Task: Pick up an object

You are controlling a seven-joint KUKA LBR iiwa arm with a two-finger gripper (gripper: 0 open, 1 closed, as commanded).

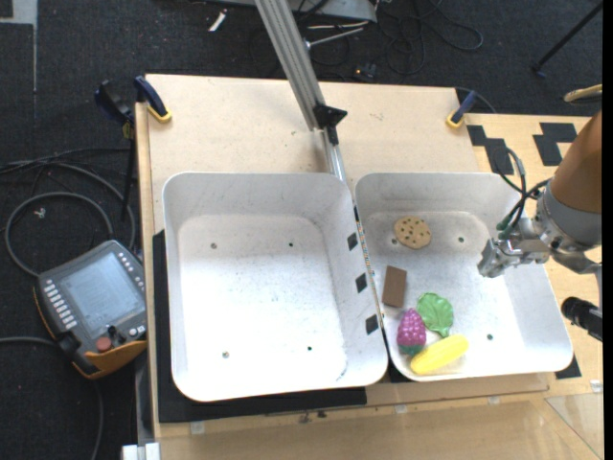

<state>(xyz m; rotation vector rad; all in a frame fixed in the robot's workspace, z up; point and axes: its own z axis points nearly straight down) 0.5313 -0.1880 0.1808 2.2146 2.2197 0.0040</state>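
From above, the bench (249,127) carries two shallow white bins side by side. The left bin (192,257) sits on the bench's near left half, and the right bin (517,343) sits just beside it, their inner walls touching along the middle. All the small objects lie in the right bin. A round cookie (412,232) with dark chips lies toward the far side of that bin, apart from the others. Nearer, a brown block (394,287) lies close to the bin's left wall. Near it, toward the near edge, three things are clustered: a purple bunch of grapes (411,330), a green leafy piece (436,311) touching the grapes on their right, and a yellow corn cob (439,355) lying just nearer than both, by the bin's near rim. The arm (575,185) reaches in from the right, and its gripper (490,263) hangs over the right side of the right bin, to the right of the cookie and well apart from the cluster. Nothing shows between its tips; how they are set cannot be told at this size. A yellow clamp (153,103) sits at the bench's far left corner, and a handheld control pad (91,305) lies on the floor to the left.
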